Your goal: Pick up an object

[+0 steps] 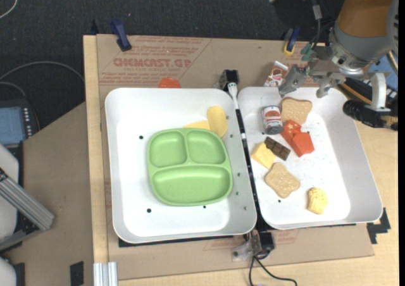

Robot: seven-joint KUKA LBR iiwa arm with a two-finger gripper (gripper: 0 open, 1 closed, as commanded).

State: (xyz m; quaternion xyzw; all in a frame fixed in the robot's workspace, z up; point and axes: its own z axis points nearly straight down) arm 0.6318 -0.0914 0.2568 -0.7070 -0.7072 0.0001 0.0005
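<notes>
From my remote desk I see the gripper [309, 82] hanging over the far edge of the right bin [354, 152], two grey fingers spread apart with nothing between them; the jaws stand open and bare, which I judge to be a pose of approach, not of carrying.

The pickable things are bunched in that right bin, likely so the arm, reaching in from the right, has them all within one short sweep; a toast slice [296, 111] lies just below the open fingers and is the nearest candidate, near the jaws but apart from them; beside it stands a small can [272, 119], touching or nearly touching a red block [299, 139]; a dark chocolate bar [276, 147] rests against a yellow cheese wedge [263, 155]; a second toast piece [281, 181] and a yellow corn-like piece [317, 200] lie toward the near side, well apart from the gripper.

The left bin [126, 152] bears a green divided plate [188, 167] with a pale yellow piece [217, 120] at its far rim; I take this side as the place for deposits, since it lies well away from the arm.

A small carton [276, 76] sits on the bench beyond the bins, just beside the left finger; whether it touches, I cannot tell.

In my judgement a straight descent would land on the toast slice's far edge.
</notes>
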